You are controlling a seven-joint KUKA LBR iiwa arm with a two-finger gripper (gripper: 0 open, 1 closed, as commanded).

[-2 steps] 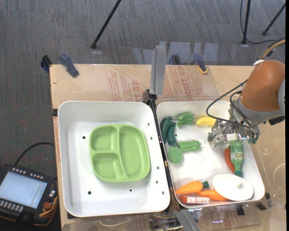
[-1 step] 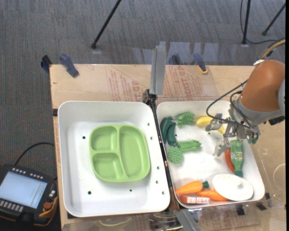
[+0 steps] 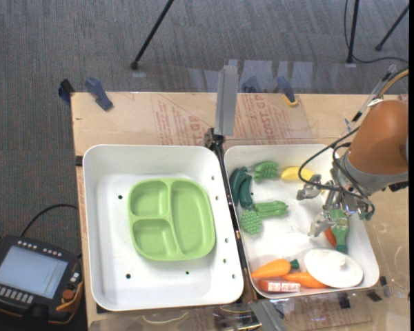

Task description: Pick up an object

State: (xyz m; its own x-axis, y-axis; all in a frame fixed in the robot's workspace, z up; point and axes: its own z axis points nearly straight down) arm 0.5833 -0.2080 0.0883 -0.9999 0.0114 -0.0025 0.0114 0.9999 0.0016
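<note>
From the overhead camera: the hand is down in the right bin, fingers spread wide either side of a small carrot, orange with a green top, lying near the right wall beside the white lid. I'd say sink a touch lower, centre on it, then close squarely before lifting.
</note>
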